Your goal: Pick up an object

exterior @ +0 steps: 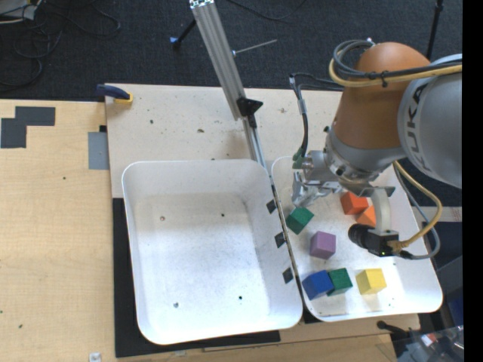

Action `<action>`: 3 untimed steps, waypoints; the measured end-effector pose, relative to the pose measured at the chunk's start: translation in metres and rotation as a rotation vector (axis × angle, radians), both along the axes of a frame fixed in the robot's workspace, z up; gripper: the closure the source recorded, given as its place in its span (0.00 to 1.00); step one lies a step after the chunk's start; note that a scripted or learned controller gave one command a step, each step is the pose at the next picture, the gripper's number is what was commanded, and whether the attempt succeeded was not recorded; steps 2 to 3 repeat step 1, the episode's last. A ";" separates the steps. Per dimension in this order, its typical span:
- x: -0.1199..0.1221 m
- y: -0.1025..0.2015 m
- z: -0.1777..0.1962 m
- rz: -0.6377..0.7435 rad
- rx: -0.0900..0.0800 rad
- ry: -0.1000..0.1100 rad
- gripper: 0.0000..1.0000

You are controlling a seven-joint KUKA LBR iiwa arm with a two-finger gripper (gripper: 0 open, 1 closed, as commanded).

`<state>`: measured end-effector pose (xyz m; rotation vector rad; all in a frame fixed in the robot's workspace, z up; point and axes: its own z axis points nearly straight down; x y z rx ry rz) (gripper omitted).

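Observation:
My gripper (pixel 305 193) hangs low over the upper left part of the right bin (pixel 427 296), close to the divider between the bins. A dark green block (pixel 299 219) lies tilted on the bin floor just below it, and I see nothing lifted. A purple block (pixel 323 244) sits a little further toward the front. An orange block (pixel 356 204) lies to the right, partly hidden behind the wrist. Blue (pixel 318 283), green (pixel 340 279) and yellow (pixel 370 280) blocks stand in a row near the front rim.
The left bin (pixel 151 277) lies beside the right one, sharing a rim with black clips (pixel 281 240). A slanted metal rail (pixel 226 66) rises behind the bins. A black cable fitting (pixel 373 240) hangs off the wrist above the right bin.

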<state>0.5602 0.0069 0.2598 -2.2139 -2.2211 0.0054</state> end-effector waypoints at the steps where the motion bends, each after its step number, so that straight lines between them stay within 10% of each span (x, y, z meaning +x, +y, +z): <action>1: -0.001 0.056 -0.016 0.001 0.000 0.001 1.00; 3: -0.001 0.056 -0.016 0.001 0.000 0.001 1.00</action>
